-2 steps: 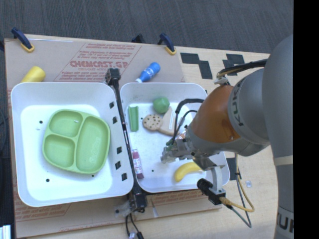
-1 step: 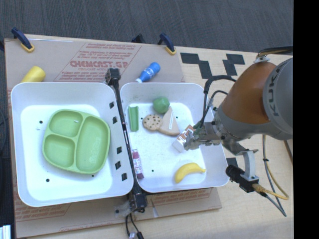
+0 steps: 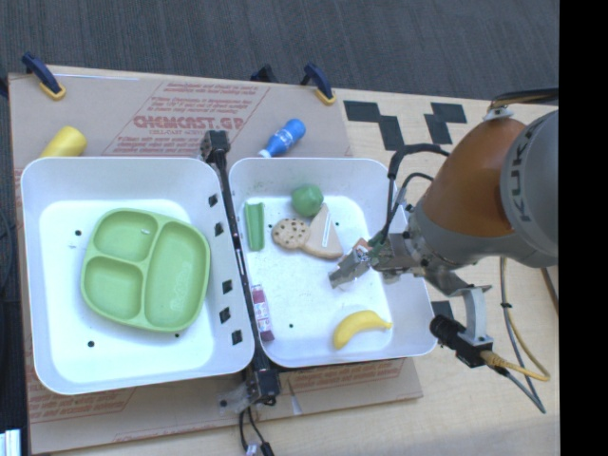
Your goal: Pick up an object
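The pincer (image 3: pixel 350 268) is seen low over the right shallow white bin (image 3: pixel 285 350), tilted left; whether it is spread or pressed together cannot be told. Nothing is visibly held. A yellow plastic banana (image 3: pixel 360 328) lies just below it, a beige cookie (image 3: pixel 289 233) and a green ball (image 3: pixel 307 199) up-left. A green divided plate (image 3: pixel 145 270) is seated in the left bin (image 3: pixel 47 350).

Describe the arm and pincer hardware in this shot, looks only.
The arm is bulky and rounded: grey shell with dark lettering, then a broad orange band above the wrist. The pincer is small, metallic grey. Thin black cables loop beside the wrist, and a yellow cable trails off a black connector.
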Robot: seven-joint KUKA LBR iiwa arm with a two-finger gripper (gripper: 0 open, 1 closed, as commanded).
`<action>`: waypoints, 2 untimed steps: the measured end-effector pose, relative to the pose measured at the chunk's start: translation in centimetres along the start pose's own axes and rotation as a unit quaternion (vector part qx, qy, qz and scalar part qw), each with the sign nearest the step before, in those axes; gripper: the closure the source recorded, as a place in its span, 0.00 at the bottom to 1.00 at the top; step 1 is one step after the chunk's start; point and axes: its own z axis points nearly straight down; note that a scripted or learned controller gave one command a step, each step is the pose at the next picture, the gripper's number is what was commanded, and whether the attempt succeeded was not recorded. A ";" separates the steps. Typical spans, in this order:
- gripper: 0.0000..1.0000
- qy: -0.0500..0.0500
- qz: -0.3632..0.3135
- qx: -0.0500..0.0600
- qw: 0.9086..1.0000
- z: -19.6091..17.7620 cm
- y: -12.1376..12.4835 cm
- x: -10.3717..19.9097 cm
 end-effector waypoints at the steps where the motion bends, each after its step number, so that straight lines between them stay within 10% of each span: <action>1: 0.00 0.000 0.000 0.000 1.000 0.1 -0.1 -4.9; 2: 0.00 0.001 -0.002 0.002 1.000 7.5 -0.1 3.7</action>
